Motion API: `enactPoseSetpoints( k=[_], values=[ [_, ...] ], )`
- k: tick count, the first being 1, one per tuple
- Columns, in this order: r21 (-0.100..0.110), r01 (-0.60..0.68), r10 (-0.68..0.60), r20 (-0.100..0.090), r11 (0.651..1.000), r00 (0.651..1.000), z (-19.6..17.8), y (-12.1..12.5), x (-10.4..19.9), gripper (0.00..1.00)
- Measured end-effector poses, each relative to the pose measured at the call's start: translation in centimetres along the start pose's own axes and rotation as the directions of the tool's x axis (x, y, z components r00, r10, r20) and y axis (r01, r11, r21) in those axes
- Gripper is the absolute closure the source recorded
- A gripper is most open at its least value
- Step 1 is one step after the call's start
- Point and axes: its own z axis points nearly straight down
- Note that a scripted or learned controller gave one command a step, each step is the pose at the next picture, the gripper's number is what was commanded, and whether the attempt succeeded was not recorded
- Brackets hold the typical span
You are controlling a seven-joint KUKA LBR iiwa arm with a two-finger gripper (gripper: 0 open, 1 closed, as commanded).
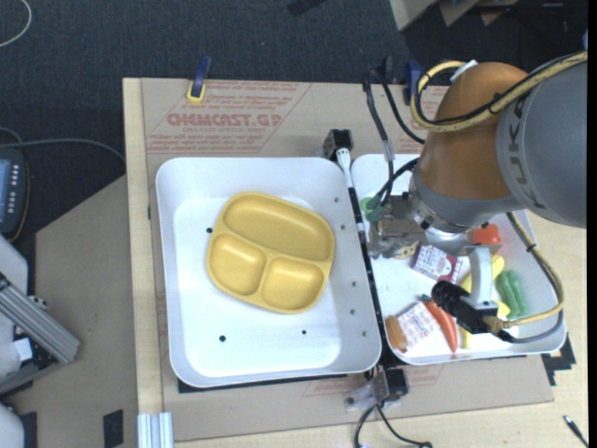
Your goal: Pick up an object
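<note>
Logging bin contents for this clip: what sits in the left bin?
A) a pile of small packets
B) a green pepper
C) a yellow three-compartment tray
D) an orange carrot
C: the yellow three-compartment tray lies alone in the left bin; the small items lie in the right bin.

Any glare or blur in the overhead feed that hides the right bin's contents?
Camera view: even, soft lighting, no strong glare on the left bin; yellow tray is sharp. The arm looks soft and blocks much of the right bin, casting shadow on the items beneath; small objects there look slightly blurred.
</note>
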Motion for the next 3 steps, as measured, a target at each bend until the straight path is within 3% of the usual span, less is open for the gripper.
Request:
enactPoseSetpoints(
  k=[2,3],
  values=[
    [-0.003,-0.001,0.001,0.001,1.000,1.000,-1.6,-0.1,-0.6,1.00],
    [0.004,-0.001,0.001,0.000,1.000,1.000,0.1,0.3,-0.1,1.00]
  ],
)
